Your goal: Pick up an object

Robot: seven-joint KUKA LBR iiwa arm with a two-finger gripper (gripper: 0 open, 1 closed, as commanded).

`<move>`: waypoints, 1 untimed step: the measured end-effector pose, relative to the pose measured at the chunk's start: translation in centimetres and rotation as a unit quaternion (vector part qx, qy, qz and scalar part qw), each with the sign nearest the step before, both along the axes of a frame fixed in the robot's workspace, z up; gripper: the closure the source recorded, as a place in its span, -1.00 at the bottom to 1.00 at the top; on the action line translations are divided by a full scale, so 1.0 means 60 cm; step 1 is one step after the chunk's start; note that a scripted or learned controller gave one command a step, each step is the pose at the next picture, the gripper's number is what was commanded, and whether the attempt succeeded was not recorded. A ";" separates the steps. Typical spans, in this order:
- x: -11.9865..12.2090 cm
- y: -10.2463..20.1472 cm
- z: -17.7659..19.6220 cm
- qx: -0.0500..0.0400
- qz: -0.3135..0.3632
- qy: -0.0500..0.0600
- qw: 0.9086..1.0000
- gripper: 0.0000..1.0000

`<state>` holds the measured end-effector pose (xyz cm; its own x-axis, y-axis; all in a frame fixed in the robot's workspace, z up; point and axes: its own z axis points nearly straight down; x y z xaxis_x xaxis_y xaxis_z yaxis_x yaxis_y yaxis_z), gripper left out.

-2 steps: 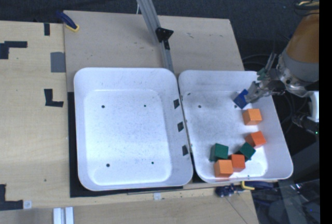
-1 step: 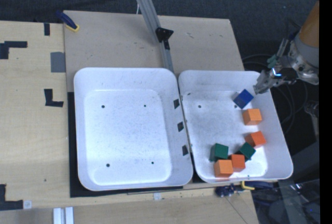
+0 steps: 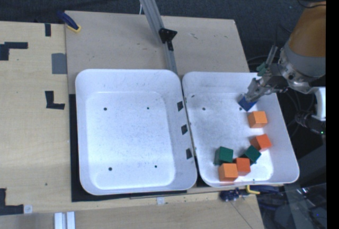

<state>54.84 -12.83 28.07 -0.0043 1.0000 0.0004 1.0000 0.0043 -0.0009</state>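
Camera view gives me the bench (image 3: 32, 116) first, pale wood, carrying two shallow white bins side by side. I take the right bin (image 3: 212, 87) as my landmark. Touching its left rim sits the left bin (image 3: 130, 127), speckled white. Beyond the landmark's far rim a grey metal rail (image 3: 151, 2) slants away over the bench. My arm (image 3: 310, 37), orange-banded above the wrist, reaches over the landmark's right rim, and its gripper (image 3: 255, 90) hangs above the far right part of that bin. A small blue block (image 3: 247, 102) lies tilted directly under the fingertips, touching them as far as I can see; whether the fingers are clamped on it or merely resting against it I cannot tell. Near it, toward the bin's right wall, sits an orange cube (image 3: 257, 119), then another orange block (image 3: 261, 141). At the bin's near edge huddle two green blocks (image 3: 224, 155) and two more orange blocks (image 3: 229, 170), pressed together.
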 end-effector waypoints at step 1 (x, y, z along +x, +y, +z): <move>-0.004 0.093 -0.030 0.000 0.001 0.001 1.000 1.00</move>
